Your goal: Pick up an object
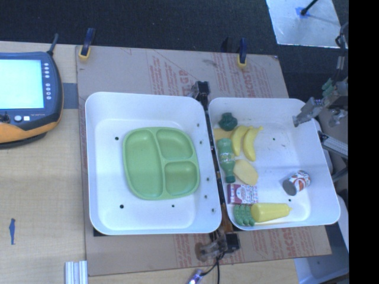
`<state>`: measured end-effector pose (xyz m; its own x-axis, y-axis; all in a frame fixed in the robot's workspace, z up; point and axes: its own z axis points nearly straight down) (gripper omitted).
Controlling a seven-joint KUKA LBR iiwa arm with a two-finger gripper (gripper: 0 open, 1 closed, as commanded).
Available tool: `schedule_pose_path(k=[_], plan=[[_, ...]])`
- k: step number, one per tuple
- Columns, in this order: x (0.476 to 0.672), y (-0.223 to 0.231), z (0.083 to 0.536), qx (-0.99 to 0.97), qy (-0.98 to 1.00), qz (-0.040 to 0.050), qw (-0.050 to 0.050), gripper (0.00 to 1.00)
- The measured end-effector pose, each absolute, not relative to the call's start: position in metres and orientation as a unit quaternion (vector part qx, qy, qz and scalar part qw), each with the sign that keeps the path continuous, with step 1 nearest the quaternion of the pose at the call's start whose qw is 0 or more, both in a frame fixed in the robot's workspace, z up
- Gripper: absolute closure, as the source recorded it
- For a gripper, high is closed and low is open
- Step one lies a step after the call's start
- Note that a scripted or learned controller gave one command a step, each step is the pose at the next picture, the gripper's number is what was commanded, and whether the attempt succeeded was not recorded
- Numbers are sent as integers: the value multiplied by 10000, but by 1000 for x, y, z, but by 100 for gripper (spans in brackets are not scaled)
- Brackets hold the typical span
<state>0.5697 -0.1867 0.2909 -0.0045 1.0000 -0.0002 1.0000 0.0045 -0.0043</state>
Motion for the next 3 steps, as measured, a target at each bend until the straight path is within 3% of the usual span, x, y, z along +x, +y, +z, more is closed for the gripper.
schedule_pose_path(k=[1, 2, 3], plan=[[632, -169, 153, -7052, -7090, 27, 27, 0], [589, -112, 143, -7047, -7095, 22, 17, 0], [608, -104, 93, -7062, -7080, 35, -26, 0]])
